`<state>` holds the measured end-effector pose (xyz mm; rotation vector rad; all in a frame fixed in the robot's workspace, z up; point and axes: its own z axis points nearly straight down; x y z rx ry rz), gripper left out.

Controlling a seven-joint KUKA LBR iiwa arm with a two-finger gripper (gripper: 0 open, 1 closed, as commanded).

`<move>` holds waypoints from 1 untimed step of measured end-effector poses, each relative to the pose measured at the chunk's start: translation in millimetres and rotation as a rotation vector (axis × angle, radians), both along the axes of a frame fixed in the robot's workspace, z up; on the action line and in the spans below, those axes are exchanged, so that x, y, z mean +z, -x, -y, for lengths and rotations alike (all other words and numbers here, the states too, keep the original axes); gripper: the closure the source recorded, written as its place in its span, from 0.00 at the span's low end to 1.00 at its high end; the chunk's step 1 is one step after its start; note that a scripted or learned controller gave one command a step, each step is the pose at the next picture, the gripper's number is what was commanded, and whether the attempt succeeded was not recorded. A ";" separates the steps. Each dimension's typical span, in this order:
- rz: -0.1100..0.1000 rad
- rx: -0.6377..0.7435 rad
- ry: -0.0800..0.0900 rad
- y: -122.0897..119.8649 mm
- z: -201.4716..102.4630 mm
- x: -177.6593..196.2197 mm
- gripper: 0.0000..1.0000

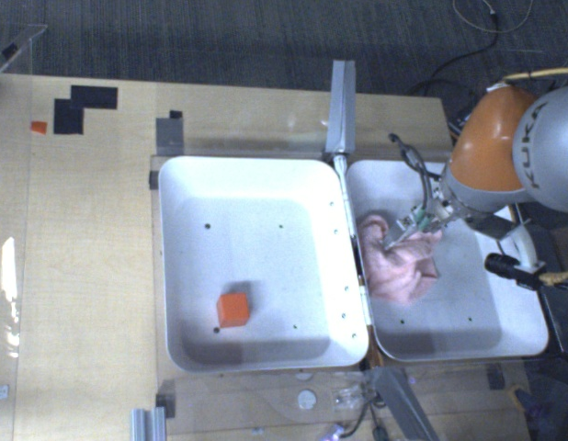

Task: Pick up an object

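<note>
From the camera above, I see two white bins side by side on the tabletop (91, 274). The right bin (468, 329) has a soft pink cloth (399, 269) bunched up near its left wall. The left bin (256, 191) has a small orange block (233, 310) near its front.

The claw (414, 220) is down at the top edge of the pink cloth. I cannot tell how far open it is, because it is small and dark against the cloth. I cannot tell if it has hold of the cloth either.

I think the step now is grabbing the cloth. To do it well, the claw should pinch a thick fold, not just a thin edge, because a floppy cloth can slip out. It should then lift straight up and slowly, so the cloth does not catch on the wall between the bins.

The arm (541, 145) reaches in from the right side. Its orange band (486, 150) sits above the right bin, and the wrist tilts down and to the left toward the cloth.
</note>
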<state>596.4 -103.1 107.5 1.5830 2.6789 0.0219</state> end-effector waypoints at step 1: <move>-0.014 0.008 -0.001 7.4 35.4 -14.7 0.00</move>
